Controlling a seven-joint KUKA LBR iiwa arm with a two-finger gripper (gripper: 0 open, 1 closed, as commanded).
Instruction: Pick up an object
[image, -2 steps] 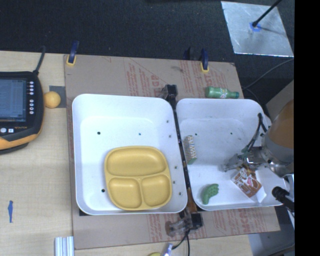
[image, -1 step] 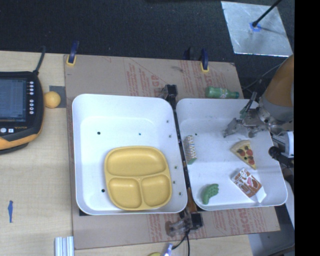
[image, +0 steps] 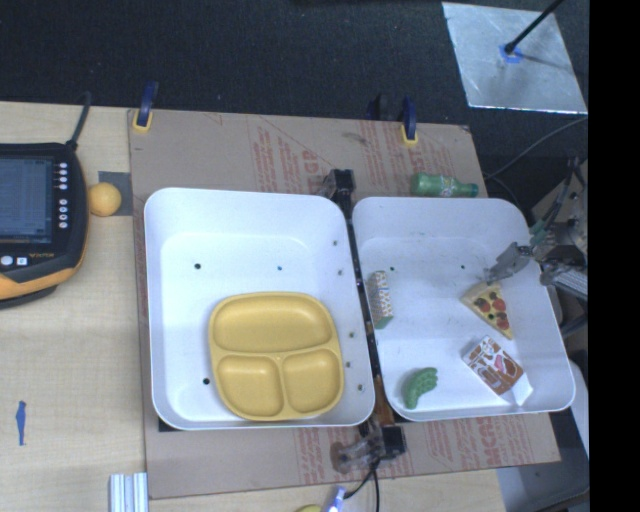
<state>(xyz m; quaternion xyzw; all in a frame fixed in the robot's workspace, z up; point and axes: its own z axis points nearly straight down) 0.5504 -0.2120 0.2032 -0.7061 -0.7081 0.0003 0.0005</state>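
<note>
Low in the right bin (image: 450, 225), close to its front wall, lie a green pickle (image: 419, 386) and, to its right, a red-and-white packet (image: 492, 364) near the front right corner. Above the packet rests a pizza slice (image: 490, 304), yellow with red spots. A ridged, pale cylinder (image: 379, 296) lies against the bin's left wall, well apart from the slice.

At the bin's right rim the tool (image: 505, 262) reaches in, its tip just above and beside the upper corner of the pizza slice; whether it touches the slice I cannot tell. Nothing shows between its fingers, and how far they stand apart cannot be told.

In the left bin (image: 200, 215) a yellow divided tray (image: 274, 354) sits toward the front, three compartments facing up.

On the counter (image: 60, 380), a green bottle (image: 444, 185) lies on its side just behind the right bin. A pendant (image: 35, 225) with a screen sits at far left, with an orange ball (image: 104, 198) beside it.
</note>
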